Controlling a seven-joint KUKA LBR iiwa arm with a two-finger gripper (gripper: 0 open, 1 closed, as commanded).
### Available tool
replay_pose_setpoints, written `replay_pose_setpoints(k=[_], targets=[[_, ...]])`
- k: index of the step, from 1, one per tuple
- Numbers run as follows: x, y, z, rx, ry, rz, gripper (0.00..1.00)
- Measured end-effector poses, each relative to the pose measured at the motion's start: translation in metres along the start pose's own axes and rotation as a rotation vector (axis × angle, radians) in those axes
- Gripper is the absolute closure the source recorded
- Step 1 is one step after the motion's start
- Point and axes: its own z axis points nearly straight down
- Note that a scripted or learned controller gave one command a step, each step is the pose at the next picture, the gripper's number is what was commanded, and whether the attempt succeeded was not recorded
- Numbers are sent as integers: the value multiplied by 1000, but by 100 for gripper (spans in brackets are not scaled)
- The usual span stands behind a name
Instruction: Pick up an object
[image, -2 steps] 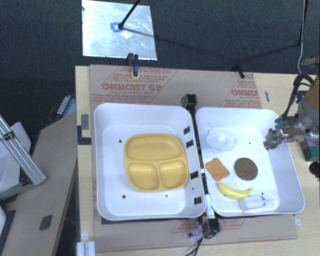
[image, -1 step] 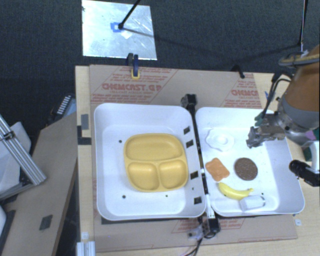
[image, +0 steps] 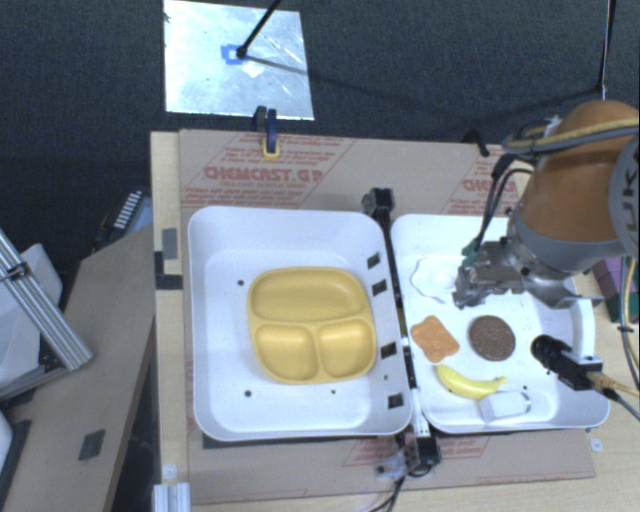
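Brown cookie (image: 492, 337) at five o'clock of the end effector (image: 472, 290), whose state I cannot tell, looks the approach-stage target, needing a descent.

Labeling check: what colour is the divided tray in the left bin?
Yellow; the tray shows clearly in the camera view.

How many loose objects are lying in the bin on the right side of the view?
5: white flat piece upper left, orange slice, brown disc, banana, white block near front. The arm may hide others.
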Motion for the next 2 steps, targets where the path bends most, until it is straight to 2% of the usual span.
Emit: replay_pose_setpoints(k=[2], targets=[[107,10,14,0,0,0,100]])
